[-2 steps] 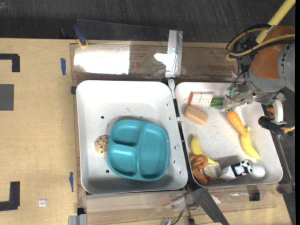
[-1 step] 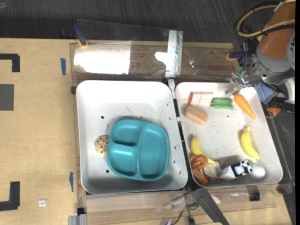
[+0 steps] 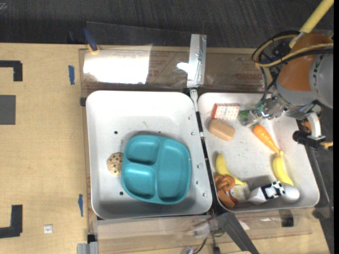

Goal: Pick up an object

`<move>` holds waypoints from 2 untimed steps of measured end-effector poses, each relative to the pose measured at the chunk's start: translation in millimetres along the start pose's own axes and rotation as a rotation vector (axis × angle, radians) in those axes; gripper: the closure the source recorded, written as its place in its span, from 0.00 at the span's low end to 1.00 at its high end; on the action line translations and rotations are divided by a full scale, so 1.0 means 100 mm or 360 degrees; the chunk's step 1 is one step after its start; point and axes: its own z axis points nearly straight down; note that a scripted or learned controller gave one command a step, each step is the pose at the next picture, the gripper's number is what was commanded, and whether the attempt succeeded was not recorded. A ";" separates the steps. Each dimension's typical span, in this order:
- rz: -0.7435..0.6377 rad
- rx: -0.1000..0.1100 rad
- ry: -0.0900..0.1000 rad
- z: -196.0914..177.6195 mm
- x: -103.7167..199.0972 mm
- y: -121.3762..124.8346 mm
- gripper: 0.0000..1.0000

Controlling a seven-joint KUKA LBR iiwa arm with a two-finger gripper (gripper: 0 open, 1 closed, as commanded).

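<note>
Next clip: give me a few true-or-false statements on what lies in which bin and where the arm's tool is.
1. The teal divided plate lies in the left bin. True.
2. The carrot lies in the left bin. False: it lies in the right bin.
3. A cookie sits beside the plate's left edge. True.
4. The tool hangs over the left bin. False: it is over the right bin's far side, near the carrot.
5. Two bananas lie in the right bin. True.
</note>
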 end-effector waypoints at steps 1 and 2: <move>-0.0001 -0.0007 -0.0004 -0.11 0.00 0.02 1.00; 0.0082 0.0006 0.0003 0.01 -0.09 -0.12 1.00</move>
